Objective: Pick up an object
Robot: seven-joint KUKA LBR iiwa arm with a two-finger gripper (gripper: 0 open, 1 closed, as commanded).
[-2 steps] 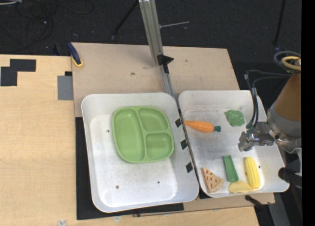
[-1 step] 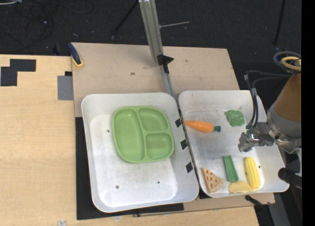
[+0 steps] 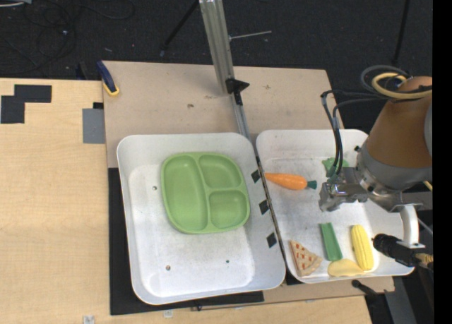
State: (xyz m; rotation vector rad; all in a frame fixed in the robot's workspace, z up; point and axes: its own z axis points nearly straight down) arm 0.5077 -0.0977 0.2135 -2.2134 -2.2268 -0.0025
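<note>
A: Where is the claw [image 3: 333,199] right now?

B: Low over the right bin [image 3: 282,147], about mid-bin, hanging under the grey wrist and its orange band. I cannot tell how it is set; the metal parts blur together and the wrist covers much of them. Nothing is visibly held.

A: So what is nearest to it?

B: The carrot [image 3: 285,181], I'd judge. It lies just to the claw's left and slightly farther up the view, long axis running roughly left to right, with its green top end pointing toward the claw. The two look near each other but apart.

A: And the other pieces?

B: Toward the near edge of the same bin: a green stick [image 3: 330,241] lying nearly up-and-down in the view, a corn cob [image 3: 362,246] beside it on the right with much the same heading, a pizza slice [image 3: 304,257] to the left, and a pale yellow piece [image 3: 344,267] at the rim. The left bin [image 3: 185,284] holds a green divided plate [image 3: 205,193], well apart from the arm.

A: Anything hidden?

B: A bit of green peeks out behind the wrist cables; I can't tell what it is. The arm also covers the right bin's far right side.
</note>
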